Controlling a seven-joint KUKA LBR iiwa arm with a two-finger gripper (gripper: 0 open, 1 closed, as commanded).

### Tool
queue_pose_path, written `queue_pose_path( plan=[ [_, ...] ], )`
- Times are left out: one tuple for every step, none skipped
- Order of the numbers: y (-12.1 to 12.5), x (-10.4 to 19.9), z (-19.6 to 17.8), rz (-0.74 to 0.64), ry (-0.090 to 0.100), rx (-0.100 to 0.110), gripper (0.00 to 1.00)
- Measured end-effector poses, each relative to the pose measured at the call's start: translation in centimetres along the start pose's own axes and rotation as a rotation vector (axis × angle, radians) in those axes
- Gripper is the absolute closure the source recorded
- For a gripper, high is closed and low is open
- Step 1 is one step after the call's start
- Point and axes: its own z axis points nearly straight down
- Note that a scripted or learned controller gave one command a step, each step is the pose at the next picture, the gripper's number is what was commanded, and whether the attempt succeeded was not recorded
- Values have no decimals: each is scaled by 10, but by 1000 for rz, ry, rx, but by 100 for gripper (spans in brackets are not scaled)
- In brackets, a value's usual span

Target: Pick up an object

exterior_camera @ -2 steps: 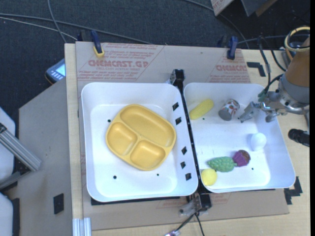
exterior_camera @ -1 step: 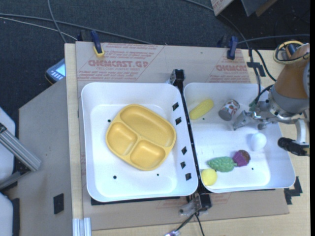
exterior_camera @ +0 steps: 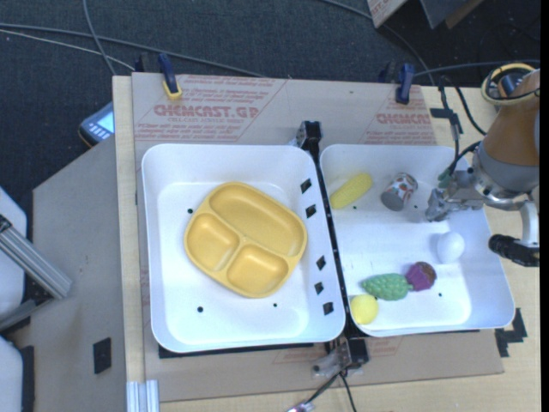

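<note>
The claw [exterior_camera: 439,206] hangs low over the right bin [exterior_camera: 480,316], near its 3 o'clock wall, at the end of the grey arm [exterior_camera: 513,157] with its orange band. Whether it is spread or pressed together cannot be told from this slant, and nothing shows pinched in it.

Just at its 6 o'clock lies a smooth white egg-shaped object [exterior_camera: 448,246], close beneath but apart from it and hard to pick out against the white floor. At the claw's 9 o'clock, a short way off, a small silvery can [exterior_camera: 397,190] lies tipped on its side, shiny and cylindrical, its dark mouth facing the near side of the bin. Farther toward 9 o'clock rests a yellow ear of toy corn [exterior_camera: 351,190], long and rounded, lying at a slant.

Toward 7 o'clock from the claw, well apart, a knobbly purple piece [exterior_camera: 420,275] touches a bumpy green piece [exterior_camera: 386,287], both looking like plastic toy food. A smooth round yellow ball-like fruit [exterior_camera: 364,309] sits just beside the green one, near the bin's lower left corner.

Across the black divider clips, the left bin [exterior_camera: 163,256] holds a yellow plastic plate [exterior_camera: 245,238] with three moulded compartments, glossy, with rounded corners, lying flat and turned askew.

Both bins are shallow, white and smooth. They rest on a pale printed board [exterior_camera: 214,106] clamped to the desk [exterior_camera: 77,316].
</note>
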Motion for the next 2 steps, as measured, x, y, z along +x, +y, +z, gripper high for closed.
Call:
queue_pose_path(
  plan=[
    [3,-8,-62,1,-4,-6,100],
    [5,-9,-117,0,-3,-6,100]
  ],
)
